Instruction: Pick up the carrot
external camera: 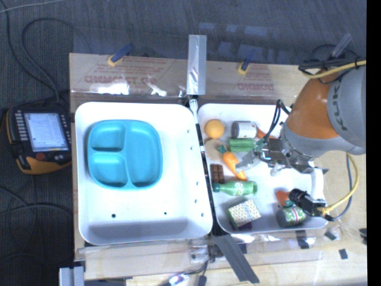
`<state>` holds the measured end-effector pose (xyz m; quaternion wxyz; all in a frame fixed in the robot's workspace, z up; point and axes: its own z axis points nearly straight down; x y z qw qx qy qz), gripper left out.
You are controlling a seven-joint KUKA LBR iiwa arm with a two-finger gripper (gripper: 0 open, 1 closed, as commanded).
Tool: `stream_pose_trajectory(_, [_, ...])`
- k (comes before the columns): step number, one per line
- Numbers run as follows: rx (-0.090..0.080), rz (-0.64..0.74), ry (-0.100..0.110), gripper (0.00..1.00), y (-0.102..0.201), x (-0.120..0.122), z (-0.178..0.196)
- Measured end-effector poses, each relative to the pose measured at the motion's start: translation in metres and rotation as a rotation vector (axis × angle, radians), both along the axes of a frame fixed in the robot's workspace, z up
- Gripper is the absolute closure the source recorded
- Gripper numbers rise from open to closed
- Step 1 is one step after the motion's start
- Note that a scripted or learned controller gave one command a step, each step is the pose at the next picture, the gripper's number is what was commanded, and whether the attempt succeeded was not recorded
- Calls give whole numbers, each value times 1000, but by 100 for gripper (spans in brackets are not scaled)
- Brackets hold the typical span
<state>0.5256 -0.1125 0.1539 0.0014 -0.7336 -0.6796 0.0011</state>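
The carrot (pixel 232 163) is orange with a small green top and lies slantwise in the left half of the right bin (pixel 265 230). It rests between a green bottle (pixel 241 143) above it and another green bottle (pixel 235 187) below it. My gripper (pixel 257 156) hangs low over the middle of the right bin, just right of the carrot's thick end and close to it. The wrist and its cables hide how the gripper meets the carrot. Nothing is visibly lifted.
The right bin also holds a yellow-orange ball (pixel 214 128), a grey can (pixel 243 128), a brown bar (pixel 218 173), a patterned box (pixel 244 212), a dark can (pixel 290 215) and a small red piece (pixel 281 193). A blue divided plate (pixel 125 152) sits in the left bin (pixel 143 228).
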Motion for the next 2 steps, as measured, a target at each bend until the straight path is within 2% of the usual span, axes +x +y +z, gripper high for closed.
stream_pose_trajectory(1, [-3, 86, -11, 0, 9, 8, -64])
stream_pose_trajectory(2, [-1, 87, -14, 100, 10, 10, -55])
